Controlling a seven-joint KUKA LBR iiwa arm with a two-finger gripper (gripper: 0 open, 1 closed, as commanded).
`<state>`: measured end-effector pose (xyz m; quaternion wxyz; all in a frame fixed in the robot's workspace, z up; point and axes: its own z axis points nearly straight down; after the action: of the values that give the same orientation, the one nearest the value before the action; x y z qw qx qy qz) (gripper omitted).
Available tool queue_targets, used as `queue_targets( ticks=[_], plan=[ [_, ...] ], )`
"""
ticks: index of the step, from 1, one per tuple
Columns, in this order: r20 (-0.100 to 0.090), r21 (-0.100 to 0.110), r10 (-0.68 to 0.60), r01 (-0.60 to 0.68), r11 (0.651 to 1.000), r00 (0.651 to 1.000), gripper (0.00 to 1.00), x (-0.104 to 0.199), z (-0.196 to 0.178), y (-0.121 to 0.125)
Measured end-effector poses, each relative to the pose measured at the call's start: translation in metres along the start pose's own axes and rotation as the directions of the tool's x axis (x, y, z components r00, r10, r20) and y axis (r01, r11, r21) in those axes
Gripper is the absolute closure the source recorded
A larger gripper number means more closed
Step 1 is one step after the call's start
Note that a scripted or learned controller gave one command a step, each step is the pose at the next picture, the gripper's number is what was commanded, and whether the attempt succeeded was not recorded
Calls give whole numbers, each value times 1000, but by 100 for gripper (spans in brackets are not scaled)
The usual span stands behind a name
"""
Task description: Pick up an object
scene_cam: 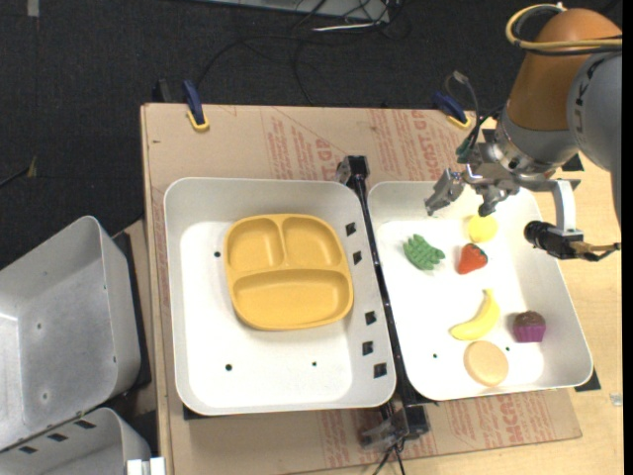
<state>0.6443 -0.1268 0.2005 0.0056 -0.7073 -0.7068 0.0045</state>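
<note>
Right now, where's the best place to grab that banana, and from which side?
Take the banana across its thicker middle, coming straight down from above. It lies flat and curved in the right bin, so closing across its narrow width looks safest. The round tan piece sits close below.

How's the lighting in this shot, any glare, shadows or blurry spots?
Camera view: even, soft light; the white bins are bright but keep their detail; the yellow tray has only faint shading in its compartments; the toys cast small soft shadows; the claw looks slightly soft; the floor above the bench is dark.
</note>
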Motion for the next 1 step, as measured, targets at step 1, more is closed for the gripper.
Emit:
queue_targets(
  ticks=[1],
  plan=[
    [2, -14, -2, 2, 1000, 1000, 0, 0, -9, 3]
  ],
)
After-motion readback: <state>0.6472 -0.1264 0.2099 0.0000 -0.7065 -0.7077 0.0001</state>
